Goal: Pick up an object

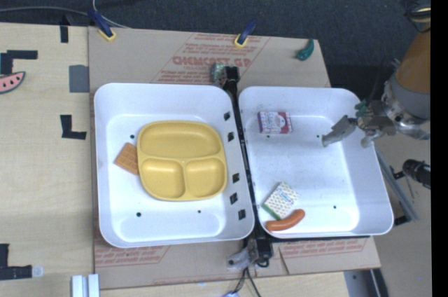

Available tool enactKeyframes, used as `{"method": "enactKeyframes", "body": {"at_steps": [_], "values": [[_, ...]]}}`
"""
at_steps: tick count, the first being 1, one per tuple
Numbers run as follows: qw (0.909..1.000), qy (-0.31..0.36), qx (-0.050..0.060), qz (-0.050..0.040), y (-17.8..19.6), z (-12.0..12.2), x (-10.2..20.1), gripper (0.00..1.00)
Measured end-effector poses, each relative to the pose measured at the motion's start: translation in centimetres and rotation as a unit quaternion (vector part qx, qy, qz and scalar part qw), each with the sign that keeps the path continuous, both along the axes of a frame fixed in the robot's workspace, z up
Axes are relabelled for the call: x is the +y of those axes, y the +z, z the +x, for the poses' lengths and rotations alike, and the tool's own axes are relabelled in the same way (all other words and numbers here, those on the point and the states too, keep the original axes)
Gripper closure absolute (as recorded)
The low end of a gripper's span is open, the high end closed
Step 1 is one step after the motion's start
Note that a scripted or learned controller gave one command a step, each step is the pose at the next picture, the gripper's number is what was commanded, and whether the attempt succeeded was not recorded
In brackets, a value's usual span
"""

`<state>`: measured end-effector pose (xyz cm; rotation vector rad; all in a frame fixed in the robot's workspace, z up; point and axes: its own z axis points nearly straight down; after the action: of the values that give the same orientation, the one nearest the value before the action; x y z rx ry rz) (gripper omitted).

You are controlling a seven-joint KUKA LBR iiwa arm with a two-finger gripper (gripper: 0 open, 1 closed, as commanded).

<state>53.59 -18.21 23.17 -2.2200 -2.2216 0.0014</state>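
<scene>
Over the right bin's far-right corner, camera view: the gripper [348, 132] hangs at the end of the arm, which comes in from the right. Two fingers are visible — one grey finger [336, 132] reaching left over the bin floor, the other [368, 137] shorter and nearer the bin wall — standing apart, with nothing between them. Judgement: no pick made yet; the whole of the grasp and lift is left to do.

Right bin [364, 169] contents:
- small pink-and-white packet [274, 122], far side, left of the gripper and apart from it — the closest candidate.
- checked green-and-white packet [281, 199], near side, lying tilted.
- orange sausage-shaped item [285, 220], touching or just beside the checked packet's near edge — cannot tell which.

Left bin [115, 148] contents:
- yellow divided tray [183, 158], three compartments, all bare as far as the view shows.
- brown waffle-like piece [127, 159], tucked against the tray's left edge, partly under it.

Any of the three right-bin items would satisfy the task; all rest on the floor, untouched.
</scene>
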Motion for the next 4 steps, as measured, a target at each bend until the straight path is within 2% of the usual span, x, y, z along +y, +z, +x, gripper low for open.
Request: {"method": "enactKeyframes", "body": {"at_steps": [1, 2, 3, 4], "values": [[1.0000, 0.000, 0.001, 0.0004, -13.7, 1.8, 0.9, 0.00], [1.0000, 0.001, -0.003, -0.0003, -14.5, 5.8, 6.7, 0.00], [1.0000, 0.001, -0.002, -0.0003, -14.6, 11.8, 8.8, 0.00], [1.0000, 0.001, -0.001, -0.0014, -13.7, 11.8, 8.7, 1.00]]}}
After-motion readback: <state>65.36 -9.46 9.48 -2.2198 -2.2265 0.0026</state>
